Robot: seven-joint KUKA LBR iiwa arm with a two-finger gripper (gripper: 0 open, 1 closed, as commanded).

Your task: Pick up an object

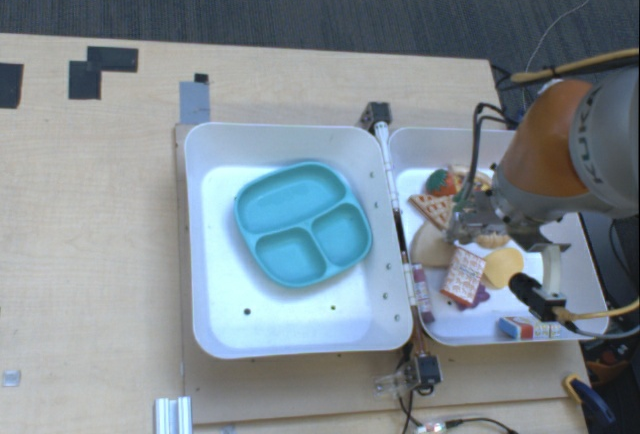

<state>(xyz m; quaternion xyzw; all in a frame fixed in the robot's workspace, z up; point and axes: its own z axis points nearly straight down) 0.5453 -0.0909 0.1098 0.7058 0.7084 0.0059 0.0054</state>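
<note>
My gripper (467, 225) reaches down into the right bin (590, 307), hanging below the grey arm with its orange band (545, 137). It is over a cluster of small items. A waffle-patterned wedge (433, 209) and a red and green item (440, 182) lie just to its left. A tan disc (430, 247) sits below them. A red-and-white patterned box (464, 276) lies right below the gripper, beside a yellow piece (503, 265). A small blue, white and red box (517, 328) rests near the bin's front edge.
The left bin (215, 312) holds a blue three-compartment plate (303, 223). A thin pen-like stick (397, 212) lies along the divider between the bins. Black cables and a black fitting (535, 298) hang by the arm at the right.
</note>
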